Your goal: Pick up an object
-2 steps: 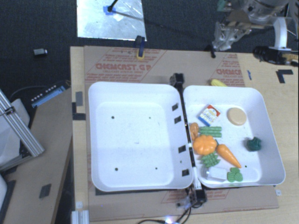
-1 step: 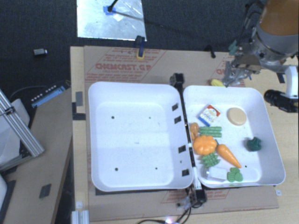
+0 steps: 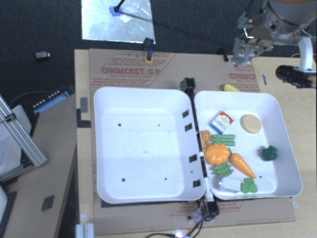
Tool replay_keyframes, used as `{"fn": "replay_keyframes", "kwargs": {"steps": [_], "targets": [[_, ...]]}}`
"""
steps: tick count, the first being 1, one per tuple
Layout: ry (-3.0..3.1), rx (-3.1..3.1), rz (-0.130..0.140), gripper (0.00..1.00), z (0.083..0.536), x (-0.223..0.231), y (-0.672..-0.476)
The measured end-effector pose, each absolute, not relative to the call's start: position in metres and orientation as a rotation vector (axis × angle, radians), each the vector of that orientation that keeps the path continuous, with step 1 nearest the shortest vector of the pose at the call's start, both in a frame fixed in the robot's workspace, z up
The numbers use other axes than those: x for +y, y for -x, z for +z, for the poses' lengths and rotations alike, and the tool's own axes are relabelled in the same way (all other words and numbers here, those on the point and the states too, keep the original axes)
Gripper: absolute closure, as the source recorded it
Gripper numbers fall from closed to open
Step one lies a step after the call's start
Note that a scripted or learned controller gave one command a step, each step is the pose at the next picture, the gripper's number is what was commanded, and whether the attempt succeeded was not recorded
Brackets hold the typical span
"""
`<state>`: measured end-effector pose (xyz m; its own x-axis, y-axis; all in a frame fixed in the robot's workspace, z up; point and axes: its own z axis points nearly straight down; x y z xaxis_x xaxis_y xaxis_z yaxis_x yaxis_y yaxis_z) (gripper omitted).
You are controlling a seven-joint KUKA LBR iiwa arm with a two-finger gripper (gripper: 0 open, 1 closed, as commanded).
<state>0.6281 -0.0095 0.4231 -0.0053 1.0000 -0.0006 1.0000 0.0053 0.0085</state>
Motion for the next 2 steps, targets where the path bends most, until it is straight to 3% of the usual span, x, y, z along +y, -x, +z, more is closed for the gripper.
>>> {"fn": "replay_keyframes", "kwargs": {"steps": [1,2], "targets": [[-2.221,2.22,-0.002,1.0,0.379,-0.041,-0.67],[-2.207,2.232,0.009,1.0,0.412,0.038,-0.669]]}}
